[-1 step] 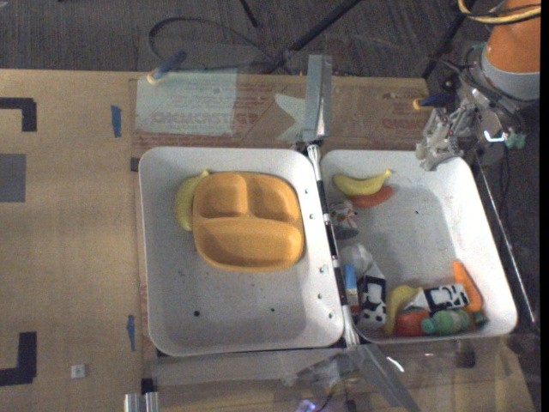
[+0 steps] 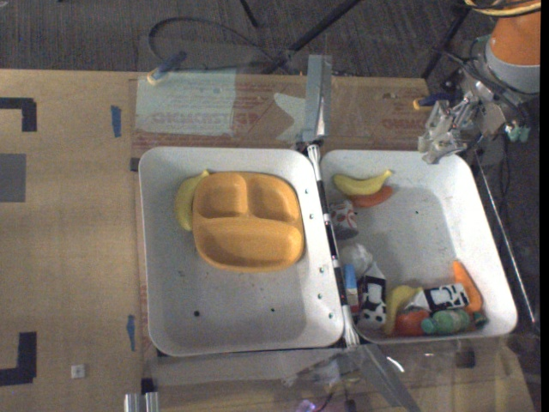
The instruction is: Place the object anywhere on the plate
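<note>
Nothing moved over yet: the orange plate (image 2: 249,221) sits bare in the left bin (image 2: 163,299), the banana (image 2: 361,181) in the right, tool (image 2: 439,137) hovering, seemingly apart and empty

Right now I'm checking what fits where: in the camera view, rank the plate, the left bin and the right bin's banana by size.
Largest to smallest:
1. left bin
2. plate
3. banana

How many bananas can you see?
3. One banana peeks from under the plate, one lies atop the right bin, one in its bottom pile. More may hide.
</note>
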Motion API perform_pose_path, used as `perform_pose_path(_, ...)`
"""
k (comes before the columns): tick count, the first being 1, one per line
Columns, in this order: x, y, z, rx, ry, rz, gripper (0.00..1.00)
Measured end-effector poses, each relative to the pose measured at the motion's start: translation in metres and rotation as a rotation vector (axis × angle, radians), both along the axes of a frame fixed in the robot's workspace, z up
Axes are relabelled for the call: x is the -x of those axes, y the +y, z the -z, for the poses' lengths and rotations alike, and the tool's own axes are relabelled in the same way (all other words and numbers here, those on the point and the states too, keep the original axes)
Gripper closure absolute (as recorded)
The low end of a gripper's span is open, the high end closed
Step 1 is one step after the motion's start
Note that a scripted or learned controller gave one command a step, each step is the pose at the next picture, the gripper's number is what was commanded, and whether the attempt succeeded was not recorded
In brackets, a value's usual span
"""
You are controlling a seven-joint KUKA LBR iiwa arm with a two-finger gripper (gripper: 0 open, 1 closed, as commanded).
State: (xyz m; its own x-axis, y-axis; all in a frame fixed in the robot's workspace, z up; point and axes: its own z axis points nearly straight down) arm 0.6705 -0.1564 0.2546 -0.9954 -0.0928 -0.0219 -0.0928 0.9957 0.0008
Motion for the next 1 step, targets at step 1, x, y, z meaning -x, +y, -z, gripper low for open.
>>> perform_pose_path(1, 0.0001, 0.0002, 0.0006, 0.000, 0.001, 0.000, 0.00)
